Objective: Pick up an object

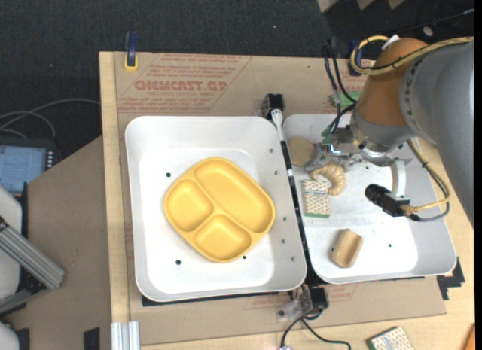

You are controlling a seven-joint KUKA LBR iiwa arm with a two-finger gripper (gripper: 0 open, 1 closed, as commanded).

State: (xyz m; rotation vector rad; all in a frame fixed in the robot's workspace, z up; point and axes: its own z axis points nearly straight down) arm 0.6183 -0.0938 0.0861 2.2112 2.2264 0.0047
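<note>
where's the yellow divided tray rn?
The yellow divided tray lies in the middle of the left white bin, with the right bin's small objects beyond the divider.

My grey arm point(444, 92) reaches in from the right, orange band point(385, 89) above the wrist, which is bent downward; my gripper point(343, 153) hangs low beneath it.

The yellow tray point(218, 208) looks like smooth, slightly glossy plastic. Both white bins point(151, 251) look matt plastic. The desk point(188, 85) is brown printed cardboard. The arm point(444, 92) is smooth grey.
</note>
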